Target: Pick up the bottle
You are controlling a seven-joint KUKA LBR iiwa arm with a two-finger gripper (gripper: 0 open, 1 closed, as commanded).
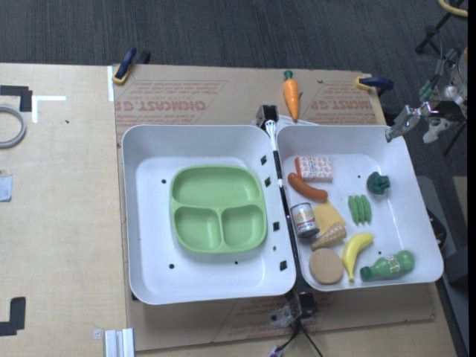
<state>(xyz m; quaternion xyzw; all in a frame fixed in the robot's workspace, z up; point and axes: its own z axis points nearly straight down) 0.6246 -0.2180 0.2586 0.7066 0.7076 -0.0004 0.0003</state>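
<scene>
A green bottle (388,266) lies on its side in the near right corner of the right bin (416,199), just right of a banana (355,253) and a round brown cookie (326,267). Farther in lie a wedge of cheese (329,224), a tin can (303,220), green pea pods (360,208), a sausage (308,187), a broccoli floret (378,184) and a red-and-white packet (314,168), while the left bin (145,214) holds a green divided plate (219,210). A carrot (290,94) lies on the surface (59,214) beyond the bins, and the tool (405,122) hangs over the right bin's far right corner, well apart from the bottle, though whether it is open or closed cannot be told.
</scene>
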